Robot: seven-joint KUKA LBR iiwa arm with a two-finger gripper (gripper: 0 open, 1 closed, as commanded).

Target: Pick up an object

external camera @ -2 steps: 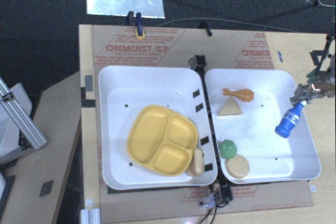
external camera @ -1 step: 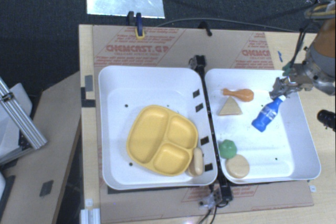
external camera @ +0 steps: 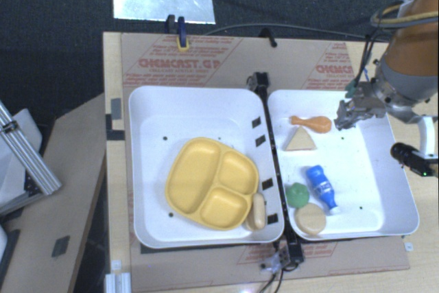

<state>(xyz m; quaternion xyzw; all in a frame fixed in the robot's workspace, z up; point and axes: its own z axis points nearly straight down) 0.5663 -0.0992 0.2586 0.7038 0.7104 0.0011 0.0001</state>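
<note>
A tan round piece (external camera: pixel 310 220), a green ball (external camera: pixel 298 195) and a blue bottle (external camera: pixel 321 186) sit at the near end of the right bin (external camera: pixel 384 175). Farther back, an orange drumstick (external camera: pixel 312 123) lies near the gripper (external camera: pixel 346 116). I cannot tell its state. It holds nothing. Next it should go down on the drumstick.

the right bin (external camera: pixel 394 206) has bare floor along its right side and far edge. its left half is crowded: drumstick (external camera: pixel 312 123), wedge (external camera: pixel 300 141), blue bottle (external camera: pixel 320 186), green ball (external camera: pixel 298 195), tan disc (external camera: pixel 310 220). in the left bin (external camera: pixel 147 147), the yellow tray (external camera: pixel 211 183) fills the middle.
</note>
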